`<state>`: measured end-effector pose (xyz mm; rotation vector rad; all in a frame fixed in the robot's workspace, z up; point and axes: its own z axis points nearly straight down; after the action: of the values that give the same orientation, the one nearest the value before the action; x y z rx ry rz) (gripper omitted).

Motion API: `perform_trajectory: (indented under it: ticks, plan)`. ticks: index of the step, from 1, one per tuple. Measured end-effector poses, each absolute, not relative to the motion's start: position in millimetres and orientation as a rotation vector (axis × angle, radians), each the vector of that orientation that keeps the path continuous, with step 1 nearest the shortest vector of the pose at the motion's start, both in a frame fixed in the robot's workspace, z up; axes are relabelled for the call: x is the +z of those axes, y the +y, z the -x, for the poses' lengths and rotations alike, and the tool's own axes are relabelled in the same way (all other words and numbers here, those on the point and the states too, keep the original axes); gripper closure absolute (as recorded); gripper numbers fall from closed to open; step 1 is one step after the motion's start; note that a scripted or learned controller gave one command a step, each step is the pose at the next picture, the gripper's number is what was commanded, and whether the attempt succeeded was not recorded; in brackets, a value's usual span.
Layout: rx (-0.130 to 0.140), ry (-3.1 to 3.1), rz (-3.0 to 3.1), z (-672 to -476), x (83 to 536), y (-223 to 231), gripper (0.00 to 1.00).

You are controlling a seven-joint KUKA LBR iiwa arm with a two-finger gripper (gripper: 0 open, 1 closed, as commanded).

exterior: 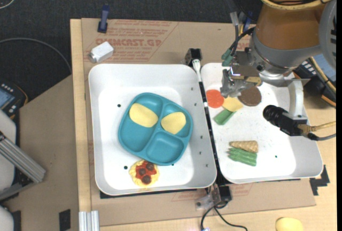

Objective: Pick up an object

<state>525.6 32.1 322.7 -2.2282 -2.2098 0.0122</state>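
Claw (pixel 231 87) low over the right bin (pixel 299 168), at its upper left corner; finger spread can't be made out, too dark and cluttered. Taking the claw as landmark: directly below its tip lies a pale yellow piece (pixel 233 104), an orange-red disc (pixel 215 99) just left of that, a brown round piece (pixel 249 97) just right, a green piece (pixel 224 116) below. This tight cluster is likely the pick target, hence the arm dropping there. Nothing seen held. Farther below the claw, a cone-shaped item (pixel 244 145) touching a green bean bundle (pixel 243 156). Right of the claw, a black cylindrical part (pixel 281 118), apparently rig hardware. Well left, in the left bin (pixel 101 133), a blue divided plate (pixel 155 128) carrying two yellow pieces; a small pizza toy (pixel 144 172) beside its lower edge. Both bins sit on the cardboard-covered surface (pixel 139 43).
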Motion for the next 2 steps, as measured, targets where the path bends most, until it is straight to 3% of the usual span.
perform_trajectory:
  ticks: [1, 2]
  plan:
    - [-0.012, -2.233, 2.212, -510.0, 385, 113, 1.00]
    - [0.012, -2.224, 2.209, -476.5, 317, 166, 1.00]
